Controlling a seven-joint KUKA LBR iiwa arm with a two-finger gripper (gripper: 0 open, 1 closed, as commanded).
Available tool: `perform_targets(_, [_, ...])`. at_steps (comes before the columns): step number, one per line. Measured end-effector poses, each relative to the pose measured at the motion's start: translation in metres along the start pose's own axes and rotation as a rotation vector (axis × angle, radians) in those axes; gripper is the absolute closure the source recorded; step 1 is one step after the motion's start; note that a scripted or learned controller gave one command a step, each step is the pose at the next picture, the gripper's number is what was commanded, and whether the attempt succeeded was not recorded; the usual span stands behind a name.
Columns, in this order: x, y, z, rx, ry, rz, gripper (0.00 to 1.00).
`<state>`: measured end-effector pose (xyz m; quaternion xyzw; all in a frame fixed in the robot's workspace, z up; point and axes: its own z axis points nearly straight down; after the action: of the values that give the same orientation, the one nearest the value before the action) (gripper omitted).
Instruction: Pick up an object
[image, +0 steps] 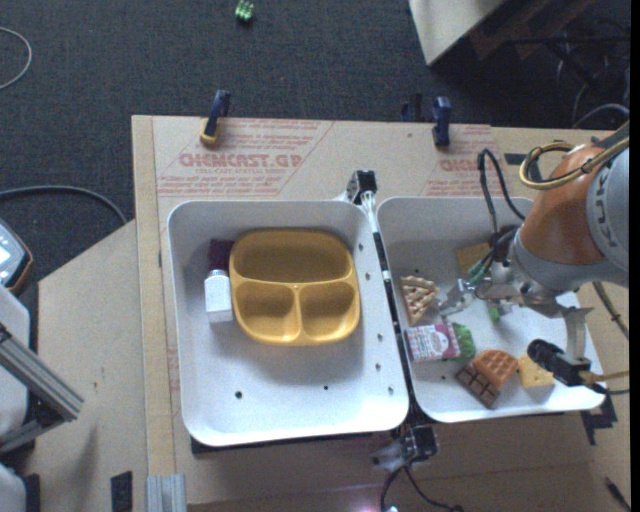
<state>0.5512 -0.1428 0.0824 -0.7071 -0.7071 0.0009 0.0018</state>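
My gripper (466, 293) hangs low over the middle of the right bin (440, 225), on the grey arm with its orange band (560, 215). Just left of it lies a tan lattice cracker (418, 296). Below it a pink carton (432, 342) lies against the bin's left wall, with a green piece (464, 337) beside it. A brown waffle (486, 373) and a yellow cheese wedge (535, 375) rest near the front edge. A tan flat item (473, 256) is partly hidden behind the arm. I see nothing held in the gripper.
The left bin (290, 400) holds a yellow divided plate (294, 285), with a white bottle (218, 297) and a dark purple object (220, 250) at its left side. The wall between the two bins (385, 290) runs close to the cracker and carton.
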Motion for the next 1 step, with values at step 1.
perform_targets(1, [-0.0018,0.0019,-0.0145,-0.009,-0.004,0.002,1.00])
